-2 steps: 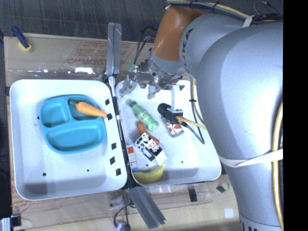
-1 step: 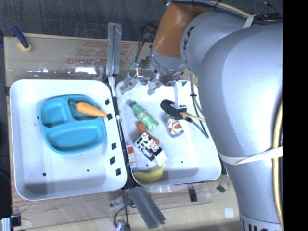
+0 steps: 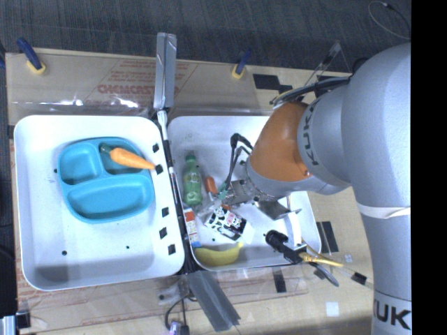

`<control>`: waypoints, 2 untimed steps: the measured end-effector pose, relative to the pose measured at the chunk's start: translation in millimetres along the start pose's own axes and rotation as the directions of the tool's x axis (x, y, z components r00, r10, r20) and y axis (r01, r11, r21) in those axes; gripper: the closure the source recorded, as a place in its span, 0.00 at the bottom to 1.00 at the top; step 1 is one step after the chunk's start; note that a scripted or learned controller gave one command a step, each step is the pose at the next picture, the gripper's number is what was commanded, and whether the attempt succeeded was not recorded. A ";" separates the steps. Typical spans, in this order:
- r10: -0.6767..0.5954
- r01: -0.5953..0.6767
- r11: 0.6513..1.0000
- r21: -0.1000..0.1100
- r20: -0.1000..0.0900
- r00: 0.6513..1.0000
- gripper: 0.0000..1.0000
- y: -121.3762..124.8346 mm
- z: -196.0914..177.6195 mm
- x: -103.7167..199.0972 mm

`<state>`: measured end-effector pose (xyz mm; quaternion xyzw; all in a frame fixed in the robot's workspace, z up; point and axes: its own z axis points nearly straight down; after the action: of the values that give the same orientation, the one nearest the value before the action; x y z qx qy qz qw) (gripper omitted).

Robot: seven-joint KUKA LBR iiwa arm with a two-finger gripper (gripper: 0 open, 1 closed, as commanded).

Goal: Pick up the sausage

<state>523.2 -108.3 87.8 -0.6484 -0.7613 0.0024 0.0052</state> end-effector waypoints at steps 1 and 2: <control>-0.028 0.028 1.000 -0.003 0.002 1.000 0.00 122.3 -52.3 -26.6; 0.017 -0.017 1.000 -0.023 0.011 1.000 0.00 88.7 -11.8 -13.0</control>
<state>613.0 -107.1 98.6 -0.6550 -0.7556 -0.0023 -0.0065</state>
